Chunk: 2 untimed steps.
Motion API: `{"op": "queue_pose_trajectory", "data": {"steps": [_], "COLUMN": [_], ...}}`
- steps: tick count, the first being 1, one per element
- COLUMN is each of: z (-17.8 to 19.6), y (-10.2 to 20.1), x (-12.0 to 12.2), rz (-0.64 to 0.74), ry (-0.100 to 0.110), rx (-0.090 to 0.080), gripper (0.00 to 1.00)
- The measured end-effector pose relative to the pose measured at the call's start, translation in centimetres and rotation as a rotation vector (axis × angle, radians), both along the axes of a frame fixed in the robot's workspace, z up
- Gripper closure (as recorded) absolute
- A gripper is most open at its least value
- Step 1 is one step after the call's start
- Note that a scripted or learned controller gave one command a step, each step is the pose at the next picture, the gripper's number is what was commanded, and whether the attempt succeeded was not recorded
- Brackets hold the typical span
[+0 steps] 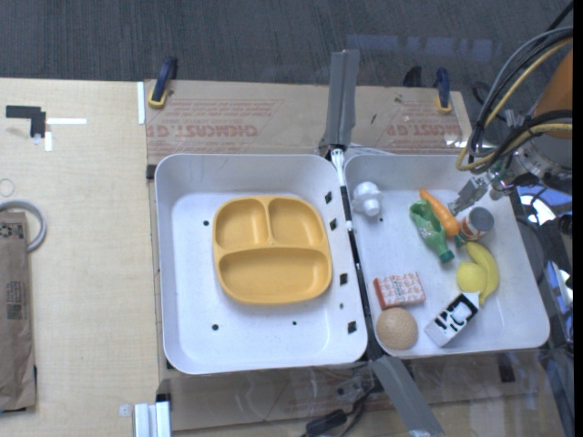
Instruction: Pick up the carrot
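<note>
The carrot is orange with a green leafy top. It lies slanted in the upper part of the right bin. My gripper hangs just to the right of the carrot's orange end, reaching in from the right edge, close above the bin. Nothing shows as held in it. A small round grey-topped can sits right below the gripper, against the carrot.
The right bin also holds a white toy, a banana, a red box, a brown ball and a black-and-white carton. A yellow divided plate lies in the left bin.
</note>
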<state>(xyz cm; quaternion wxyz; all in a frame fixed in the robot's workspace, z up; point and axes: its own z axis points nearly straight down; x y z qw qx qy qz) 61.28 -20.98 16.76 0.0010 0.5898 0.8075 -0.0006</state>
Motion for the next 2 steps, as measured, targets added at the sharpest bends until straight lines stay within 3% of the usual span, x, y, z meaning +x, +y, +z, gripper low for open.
{"op": "queue_pose_trajectory", "data": {"steps": [1, 2], "z": [-7.0, -6.0], "y": [-0.3, -0.3], "x": [4.6, 4.8], "rz": [0.193, 0.193], "ry": [0.004, -0.003], "rx": [0.003, 0.001], "gripper": [0.0, 1.0]}}
